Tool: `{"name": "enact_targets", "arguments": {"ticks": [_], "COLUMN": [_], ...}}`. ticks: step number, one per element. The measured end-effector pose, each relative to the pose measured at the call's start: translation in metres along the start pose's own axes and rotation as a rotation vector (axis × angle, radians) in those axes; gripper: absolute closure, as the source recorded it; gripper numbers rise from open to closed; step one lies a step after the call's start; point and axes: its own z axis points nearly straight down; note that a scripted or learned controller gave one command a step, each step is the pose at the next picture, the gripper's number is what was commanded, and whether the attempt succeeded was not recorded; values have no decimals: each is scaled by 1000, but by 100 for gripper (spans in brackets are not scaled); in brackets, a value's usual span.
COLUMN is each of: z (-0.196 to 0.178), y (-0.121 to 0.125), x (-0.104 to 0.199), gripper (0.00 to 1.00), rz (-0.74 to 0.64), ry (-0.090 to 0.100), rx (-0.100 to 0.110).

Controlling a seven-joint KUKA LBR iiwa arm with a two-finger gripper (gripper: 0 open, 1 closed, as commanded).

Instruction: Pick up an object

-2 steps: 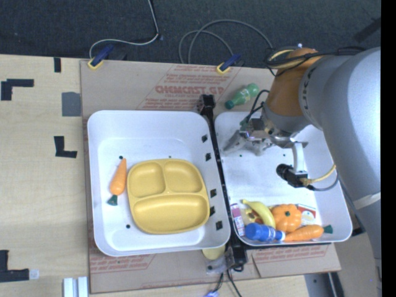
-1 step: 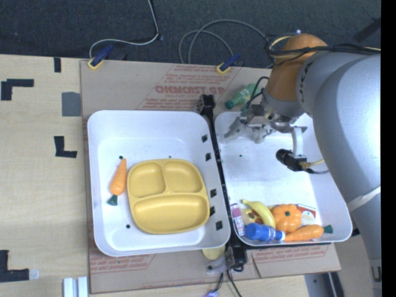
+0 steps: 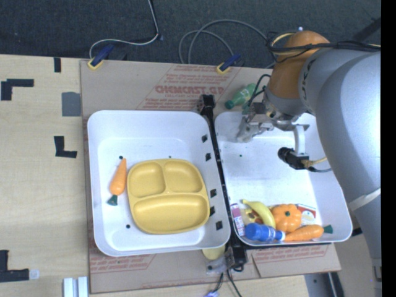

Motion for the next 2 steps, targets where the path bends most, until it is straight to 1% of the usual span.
{"name": "enact_targets", "arguments": {"ticks": [1, 2], "z": [-95, -88], "y": [-20, -21], "x": [50, 94], "gripper": [100, 100], "rz": [-2, -2], "ry": [3, 2], "rx": [-5, 4]}}
